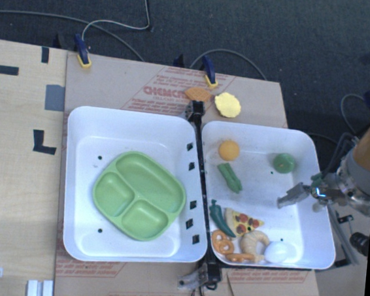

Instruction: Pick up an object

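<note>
In the right bin (303, 145) lie several toy foods: an orange ball (229, 150), a round green piece (284, 163), a long green vegetable (230, 177), a pizza slice (244, 220), a dark green pepper (219, 219), a pretzel (223, 244), a tan piece (255, 239) and a white egg (279, 252). My gripper (296, 194) hangs low over the bin's right side, below the round green piece and apart from it. Nothing shows between its tips. The arm comes in from the right edge.
The left bin (78, 166) holds a green divided plate (139, 194). Behind the bins, on the cardboard, lie a yellow piece (227, 105) and an orange piece (198, 94). Two blue clamps (82, 52) grip the cardboard's far edge. Cables run across the dark floor.
</note>
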